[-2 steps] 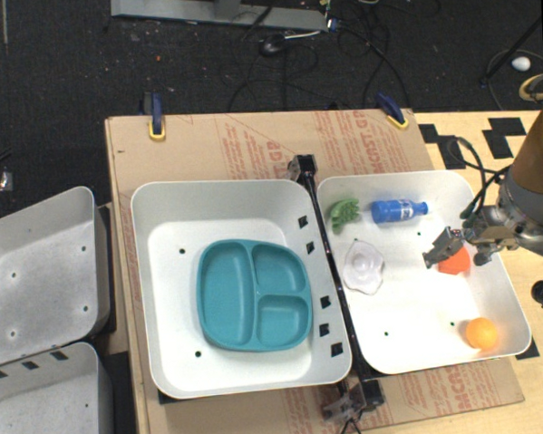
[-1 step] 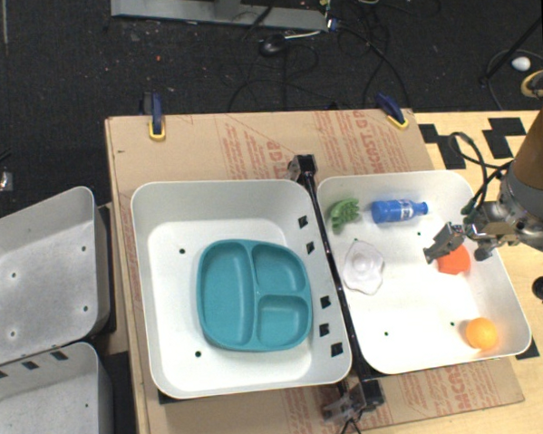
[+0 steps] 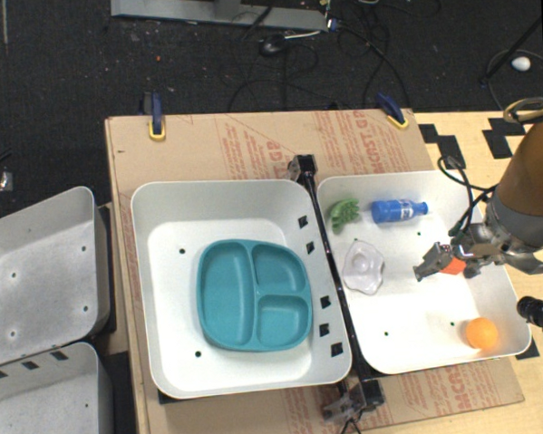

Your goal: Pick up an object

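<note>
A: What do we have on the desk point(image 3: 204, 142)?

B: We see two white bins side by side. The left bin point(image 3: 163, 226) carries a teal divided plate point(image 3: 254, 294), lying flat near its middle. The right bin point(image 3: 423, 344) carries the loose things.

A: Which ones can we name?

B: Along its far edge a blue bottle point(image 3: 398, 210) lies on its side, and just beside it, toward the far left corner, sits a small green leafy piece point(image 3: 344, 214). Nearer the bin's left edge there is a clear plastic cup or lid point(image 3: 362, 267) (we can't say which, it is see-through and crumpled-looking). An orange ball point(image 3: 482, 333) rests in the near right corner, well apart from the rest.

A: And the arm?

B: It comes in over the bin's right edge, with the gripper point(image 3: 435, 265) low over the right half of the bin floor. We see something small and orange-red point(image 3: 452, 266) at the dark fingers point(image 3: 426, 267), but we cannot tell whether they are clenched on it or released; the fingers hide too much.

A: So is it touching the ball?

B: No, the ball lies apart from it, nearer the front edge.
</note>
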`<control>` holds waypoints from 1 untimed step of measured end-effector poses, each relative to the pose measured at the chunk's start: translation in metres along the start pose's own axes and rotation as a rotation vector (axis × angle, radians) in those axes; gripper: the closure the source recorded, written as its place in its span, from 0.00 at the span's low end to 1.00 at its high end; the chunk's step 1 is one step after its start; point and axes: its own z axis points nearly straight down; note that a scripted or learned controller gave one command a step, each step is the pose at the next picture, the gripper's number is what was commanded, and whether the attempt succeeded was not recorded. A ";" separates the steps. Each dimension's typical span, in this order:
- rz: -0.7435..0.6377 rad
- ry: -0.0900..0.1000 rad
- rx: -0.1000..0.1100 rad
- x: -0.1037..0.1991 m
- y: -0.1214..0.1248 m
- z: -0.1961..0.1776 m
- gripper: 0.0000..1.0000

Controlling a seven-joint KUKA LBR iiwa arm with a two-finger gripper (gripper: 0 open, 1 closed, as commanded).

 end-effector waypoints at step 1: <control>0.000 0.000 0.001 -0.006 -0.002 0.062 0.00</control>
